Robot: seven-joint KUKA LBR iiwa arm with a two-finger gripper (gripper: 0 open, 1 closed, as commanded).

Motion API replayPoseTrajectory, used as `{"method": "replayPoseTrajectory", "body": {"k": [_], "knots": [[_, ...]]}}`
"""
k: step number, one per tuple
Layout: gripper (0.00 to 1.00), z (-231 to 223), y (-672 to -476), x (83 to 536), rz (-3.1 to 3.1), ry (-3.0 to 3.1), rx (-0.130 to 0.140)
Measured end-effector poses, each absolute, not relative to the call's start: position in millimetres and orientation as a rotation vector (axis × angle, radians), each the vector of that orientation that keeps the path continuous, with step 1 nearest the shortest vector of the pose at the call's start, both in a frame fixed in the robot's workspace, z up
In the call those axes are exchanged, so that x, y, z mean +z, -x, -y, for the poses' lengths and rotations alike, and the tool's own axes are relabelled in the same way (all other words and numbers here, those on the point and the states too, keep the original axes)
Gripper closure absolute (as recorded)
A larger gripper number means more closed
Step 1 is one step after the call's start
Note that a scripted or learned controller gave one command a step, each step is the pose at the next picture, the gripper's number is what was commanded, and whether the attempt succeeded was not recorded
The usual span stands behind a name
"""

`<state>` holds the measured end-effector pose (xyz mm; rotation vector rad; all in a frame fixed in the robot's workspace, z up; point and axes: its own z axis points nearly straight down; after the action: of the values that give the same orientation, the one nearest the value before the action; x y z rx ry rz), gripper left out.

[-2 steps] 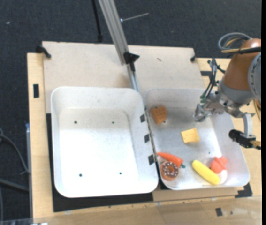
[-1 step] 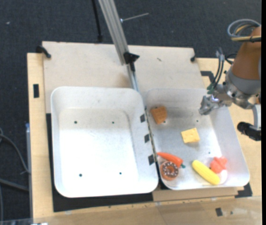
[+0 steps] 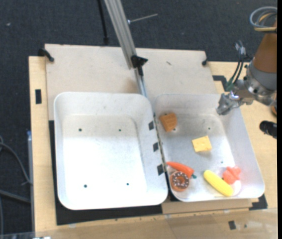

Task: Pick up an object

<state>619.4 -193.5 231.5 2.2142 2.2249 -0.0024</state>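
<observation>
Tabletop (image 3: 190, 63) of pale wood carries two shallow white bins side by side, seen from above at a slant. The left bin (image 3: 61, 133) shows a bare floor with a few dark dots. The right bin (image 3: 245, 143) holds the objects: a small brown block (image 3: 168, 122) near its upper left, a yellow cheese-like wedge (image 3: 202, 144) near the middle, and along the lower edge an orange carrot (image 3: 180, 167) lying just above a round brownish doughnut-like piece (image 3: 180, 181), then a yellow banana-shaped piece (image 3: 218, 182) and, beside it to the right, a small orange-red piece (image 3: 232, 174). The arm reaches in from the right, its orange band above a grey wrist, and the claw (image 3: 224, 105) hangs over the upper right corner of the right bin, well apart from every object. I cannot tell how wide the claw stands, and nothing shows in its grasp. A slanted metal rail (image 3: 121, 26) rises from behind the bins.
</observation>
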Motion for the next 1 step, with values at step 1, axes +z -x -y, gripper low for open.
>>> {"method": "replayPoseTrajectory", "body": {"k": [1], "knots": [[1.00, 194.7, -620.5, 268.6, -2.226, -2.210, 0.005]]}}
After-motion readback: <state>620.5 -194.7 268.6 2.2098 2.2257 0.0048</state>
